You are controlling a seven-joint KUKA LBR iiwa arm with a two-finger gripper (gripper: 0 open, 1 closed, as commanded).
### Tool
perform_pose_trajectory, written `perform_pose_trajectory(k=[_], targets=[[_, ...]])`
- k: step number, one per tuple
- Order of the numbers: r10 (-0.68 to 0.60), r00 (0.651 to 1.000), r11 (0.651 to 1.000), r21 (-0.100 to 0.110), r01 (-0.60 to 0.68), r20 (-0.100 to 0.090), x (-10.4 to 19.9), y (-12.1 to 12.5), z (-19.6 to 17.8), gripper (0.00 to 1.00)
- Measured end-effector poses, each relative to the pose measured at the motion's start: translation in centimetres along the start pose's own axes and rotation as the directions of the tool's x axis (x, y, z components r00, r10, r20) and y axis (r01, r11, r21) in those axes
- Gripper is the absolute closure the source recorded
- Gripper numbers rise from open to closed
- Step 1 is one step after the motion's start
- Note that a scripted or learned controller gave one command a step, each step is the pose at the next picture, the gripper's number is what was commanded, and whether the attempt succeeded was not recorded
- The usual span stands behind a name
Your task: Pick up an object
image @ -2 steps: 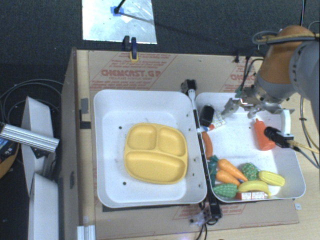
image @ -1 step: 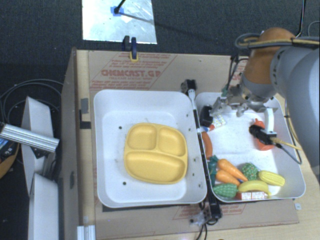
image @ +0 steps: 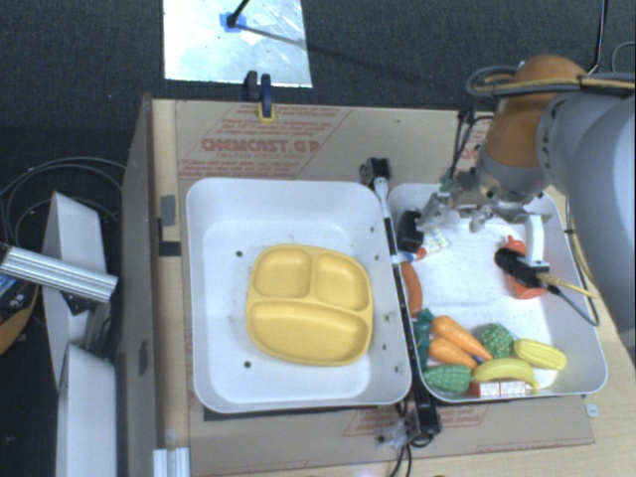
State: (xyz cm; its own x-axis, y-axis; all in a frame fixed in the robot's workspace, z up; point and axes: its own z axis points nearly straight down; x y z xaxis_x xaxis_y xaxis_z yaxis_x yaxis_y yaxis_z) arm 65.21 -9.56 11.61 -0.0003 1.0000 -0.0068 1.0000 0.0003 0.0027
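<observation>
My gripper [image: 457, 217] hangs over the back part of the right bin [image: 586, 351], its fingers apart with nothing between them. Just below its left finger lies a small pale packet [image: 437, 238]. A black object [image: 409, 230] sits against the bin's left wall, beside a reddish sausage [image: 412, 286]. Along the front of the bin lie two carrots [image: 457, 338], a banana [image: 504, 370], a corn cob [image: 540, 354] and green toy vegetables [image: 447, 378]. An orange piece [image: 524, 287] lies at the right, partly hidden by the wrist.
The left bin [image: 214, 266] holds a yellow divided plate [image: 308, 303]. A ridge [image: 396, 266] separates the two bins. The arm [image: 586, 157] covers the right bin's back right corner. Bare white floor [image: 462, 276] shows in the middle of the right bin.
</observation>
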Motion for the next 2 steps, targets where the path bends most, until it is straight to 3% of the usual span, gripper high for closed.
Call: perform_pose_trajectory(k=[2], targets=[[0.001, 1.0, 1.0, -0.001, -0.001, 0.0, 0.0, 0.07, 0.04, 0.0]])
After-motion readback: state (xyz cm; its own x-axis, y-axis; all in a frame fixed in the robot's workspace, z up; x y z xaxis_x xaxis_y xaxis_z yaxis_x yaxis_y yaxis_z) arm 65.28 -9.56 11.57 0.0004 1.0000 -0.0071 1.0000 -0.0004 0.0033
